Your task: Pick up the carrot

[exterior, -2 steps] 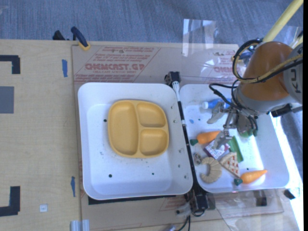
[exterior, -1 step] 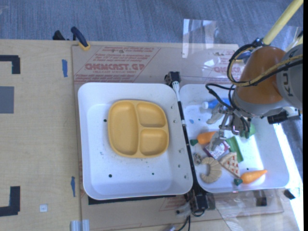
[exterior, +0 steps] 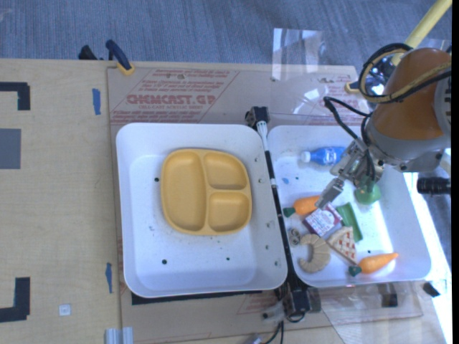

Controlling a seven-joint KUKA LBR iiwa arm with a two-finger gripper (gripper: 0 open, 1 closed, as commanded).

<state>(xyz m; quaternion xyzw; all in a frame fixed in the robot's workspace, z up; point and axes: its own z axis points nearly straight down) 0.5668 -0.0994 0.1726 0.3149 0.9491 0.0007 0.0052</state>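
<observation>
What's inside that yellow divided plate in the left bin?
Nothing: all three compartments of the yellow divided plate look bare. It sits in the left bin, and whatever lies beneath the plate is covered.

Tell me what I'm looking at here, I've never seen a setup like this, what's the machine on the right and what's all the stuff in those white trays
This is one picture from a camera fixed above a workbench, looking down at a slant. The grey and orange machine at the right is a robot arm. At its end is a two-finger gripper, its tool for picking things up.

On the bench sit two shallow white bins. The left bin contains a yellow divided plate. The right bin holds toy food and small items: a water bottle, a green bottle, a croissant, a waffle-like piece and a small packet.

There are two orange carrot-like toys: one right beside the gripper, another near the bin's front edge. The gripper is low over the first, but I cannot tell that it holds anything.
</observation>
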